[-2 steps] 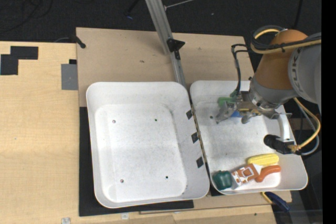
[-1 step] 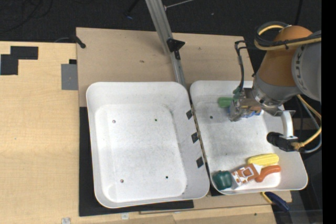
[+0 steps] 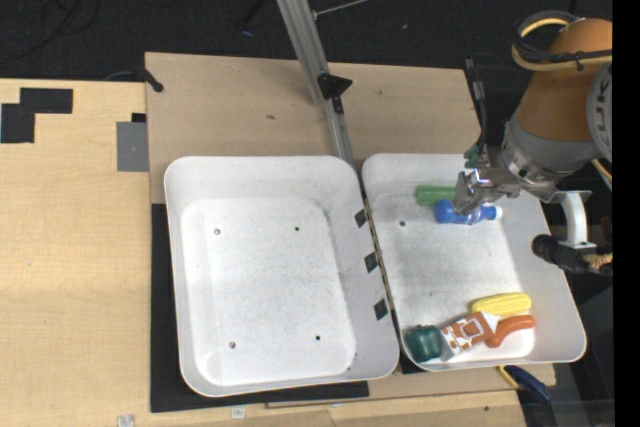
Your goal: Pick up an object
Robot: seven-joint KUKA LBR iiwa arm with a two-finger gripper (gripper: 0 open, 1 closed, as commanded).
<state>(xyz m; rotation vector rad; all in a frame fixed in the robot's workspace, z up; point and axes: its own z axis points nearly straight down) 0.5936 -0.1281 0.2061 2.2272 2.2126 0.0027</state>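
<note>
Hovering low over the right bin (image 3: 560, 335), our gripper (image 3: 470, 193) sat directly above the blue toy (image 3: 462, 213), and that was the relation the coming move turned on: the toy lay straight beneath the tool, touching or nearly touching it, with its long axis running left to right across the bin. We could not tell from this slanted view how the tool was set, nor whether it had any purchase on the toy, so we judged the pick as not yet proven.

Just left of the gripper, end to end with the blue toy and seemingly touching it, lay a green piece (image 3: 433, 195), rounded and smooth, probably plastic. Its nearness was the risk we saw: a closing tool might catch both or nudge one aside.

Well apart from the gripper, toward the bin's near rim, a cluster rested together: a yellow corn cob (image 3: 501, 304) with a knobbly surface, an orange piece (image 3: 510, 325) curved beside it, an orange-and-white packet (image 3: 467, 332), and a dark green cup (image 3: 425, 343) at the corner.

Farther left of the tool, beyond the black clips at the seam, sat the left bin (image 3: 262, 275), shallow, white and faintly speckled.
</note>
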